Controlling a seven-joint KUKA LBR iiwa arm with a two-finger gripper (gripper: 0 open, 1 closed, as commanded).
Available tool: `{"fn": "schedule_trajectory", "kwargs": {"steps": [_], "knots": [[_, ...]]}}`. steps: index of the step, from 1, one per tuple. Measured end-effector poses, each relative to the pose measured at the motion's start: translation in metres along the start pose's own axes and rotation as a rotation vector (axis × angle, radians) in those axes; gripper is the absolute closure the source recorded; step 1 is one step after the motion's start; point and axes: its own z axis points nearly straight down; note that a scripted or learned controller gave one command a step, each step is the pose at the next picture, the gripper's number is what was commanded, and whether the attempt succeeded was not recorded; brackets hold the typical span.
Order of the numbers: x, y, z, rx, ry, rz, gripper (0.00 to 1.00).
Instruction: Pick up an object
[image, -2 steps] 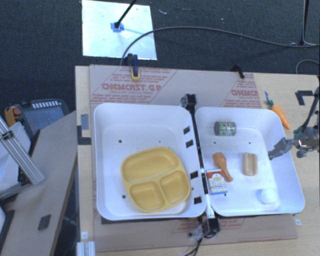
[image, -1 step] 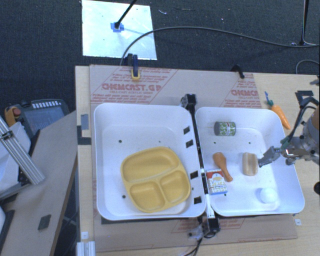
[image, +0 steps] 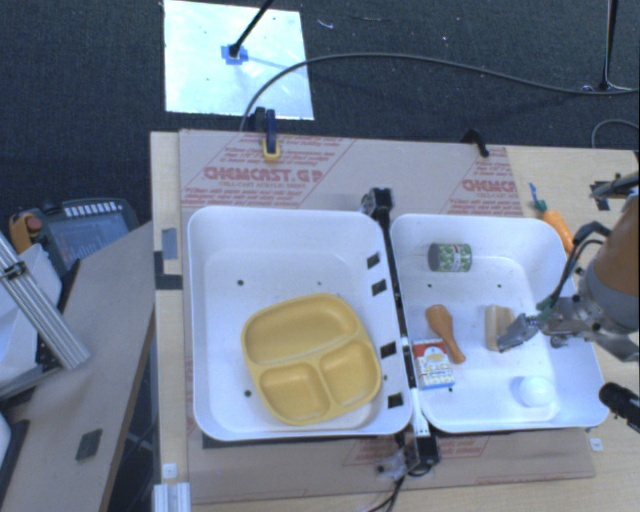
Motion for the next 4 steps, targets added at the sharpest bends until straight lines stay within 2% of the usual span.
{"fn": "schedule_trajectory", "kwargs": {"steps": [1,2,4], "knots": [[0.008,0.002,0.060,0.000,0.000,0.000,0.00],[0.007,0.004,0.046,-0.007,-0.003,-0.001,1.00],[0.022,0.005,-0.048,-0.011,-0.003,-0.004,1.00]]}}
